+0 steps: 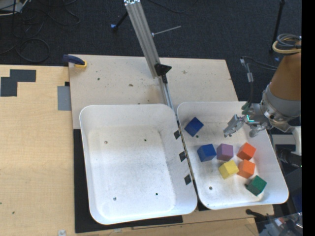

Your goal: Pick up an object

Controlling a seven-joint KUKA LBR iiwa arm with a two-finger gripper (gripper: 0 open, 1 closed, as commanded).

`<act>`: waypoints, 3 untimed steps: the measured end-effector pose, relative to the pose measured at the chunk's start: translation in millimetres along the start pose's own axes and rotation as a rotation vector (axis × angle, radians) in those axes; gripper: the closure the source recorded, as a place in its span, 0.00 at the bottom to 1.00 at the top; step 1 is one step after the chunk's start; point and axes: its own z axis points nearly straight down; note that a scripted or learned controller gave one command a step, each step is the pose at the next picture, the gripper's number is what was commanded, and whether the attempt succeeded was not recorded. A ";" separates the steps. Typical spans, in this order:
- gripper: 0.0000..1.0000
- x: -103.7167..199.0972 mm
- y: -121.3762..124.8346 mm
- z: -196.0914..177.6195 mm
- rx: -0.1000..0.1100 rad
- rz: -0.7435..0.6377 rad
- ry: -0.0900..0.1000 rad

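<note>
Fingers [235, 127] on the gripper [243, 126] are hard to read: two pale metal prongs seem to splay apart over the upper middle of the right bin [211, 200], but blur keeps me from telling whether they are open or shut. Nothing shows between them. Much of the arm [288, 82] is cut off at the right edge, leaving only its orange band and grey wrist.

Seven small blocks with matte faces lie on the right bin's floor. One blue block [194, 126] sits alone near the upper left, left of the fingers and apart from them. Below the gripper the rest form a loose cluster: a second blue block [206, 152] just beside a purple block [225, 151], a yellow block [228, 169] beneath those, two orange blocks [246, 151] [246, 168] to the right, and a green block [256, 185] near the lower right rim. Whether neighbours touch cannot be told.

Both shallow bins are white with rounded corners; the left bin [88, 132] shows dark specks and scuffs. They rest on a pale, speckled table [118, 77]. A ribbed metal rail [144, 33] slants up from between the bins, its base hidden by a black bracket.
</note>
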 end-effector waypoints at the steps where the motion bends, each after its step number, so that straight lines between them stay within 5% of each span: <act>1: 0.00 0.7 -3.2 64.8 0.007 -0.001 0.001; 3: 0.00 -1.3 0.5 109.1 -0.022 -0.002 -0.005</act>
